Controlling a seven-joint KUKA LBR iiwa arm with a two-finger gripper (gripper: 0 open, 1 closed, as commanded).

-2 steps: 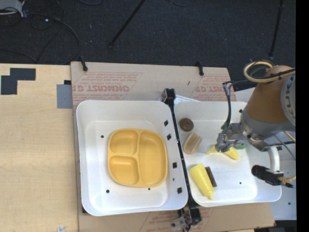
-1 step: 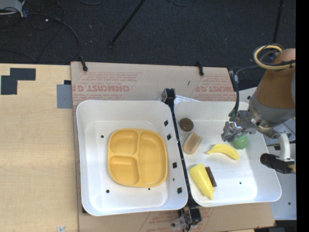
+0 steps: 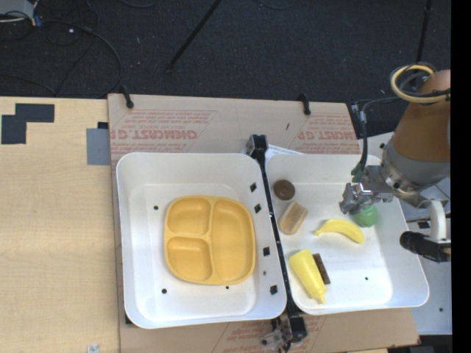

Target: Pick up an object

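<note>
Gripper (image 3: 358, 197) sits low at the right of the frame, directly over a small green object (image 3: 365, 215) in the right bin (image 3: 397, 293); finger state cannot be determined. Green object: rounded, bright green, partly hidden, just right of the yellow banana (image 3: 341, 231).

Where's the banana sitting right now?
In the right bin, toward its right side: the banana lies just below the green object under the pincer, right of the tan block.
</note>
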